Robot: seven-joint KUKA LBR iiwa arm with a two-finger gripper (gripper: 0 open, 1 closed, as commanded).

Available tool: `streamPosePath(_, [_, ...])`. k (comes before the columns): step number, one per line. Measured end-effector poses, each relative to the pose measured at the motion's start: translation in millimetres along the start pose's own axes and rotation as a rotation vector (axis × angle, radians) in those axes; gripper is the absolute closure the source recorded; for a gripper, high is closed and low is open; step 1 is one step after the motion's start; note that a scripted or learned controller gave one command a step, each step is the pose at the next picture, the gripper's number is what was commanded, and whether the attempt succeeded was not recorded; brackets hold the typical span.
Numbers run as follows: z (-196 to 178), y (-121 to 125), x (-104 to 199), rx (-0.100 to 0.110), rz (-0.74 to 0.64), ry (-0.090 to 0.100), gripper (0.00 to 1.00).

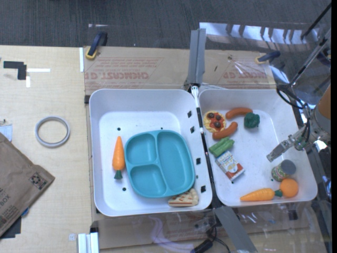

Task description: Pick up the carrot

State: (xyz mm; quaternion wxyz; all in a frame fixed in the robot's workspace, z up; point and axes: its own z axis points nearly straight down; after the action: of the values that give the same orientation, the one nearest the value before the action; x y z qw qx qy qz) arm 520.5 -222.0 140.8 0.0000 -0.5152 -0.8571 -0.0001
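Note:
Two carrots are in view. One orange carrot (118, 153) lies upright along the left side of the left bin (100, 141), next to a teal divided plate (159, 164). A second carrot (258, 195) with a green top lies along the front wall of the right bin (263, 101). My gripper (276, 153) hangs over the right side of the right bin, above and to the right of that second carrot and apart from it. It holds nothing that I can see.
In the right bin lie a small pizza (215, 120), two sausages (238, 112), broccoli (252, 120), a green vegetable (220, 147), a juice box (230, 166), a can (284, 169) and an orange (289, 187). A waffle (184, 198) lies at the left bin's front wall.

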Motion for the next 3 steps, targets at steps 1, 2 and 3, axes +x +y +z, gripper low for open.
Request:
streamPosePath(1, [-86, 1, -1, -0.002, -0.293, -0.004, 0.00])
streamPosePath(2, [-60, -13, 7, -0.002, -0.678, -0.001, 0.00])
streamPosePath(3, [-7, -21, 12, -0.002, -0.996, -0.001, 0.00])
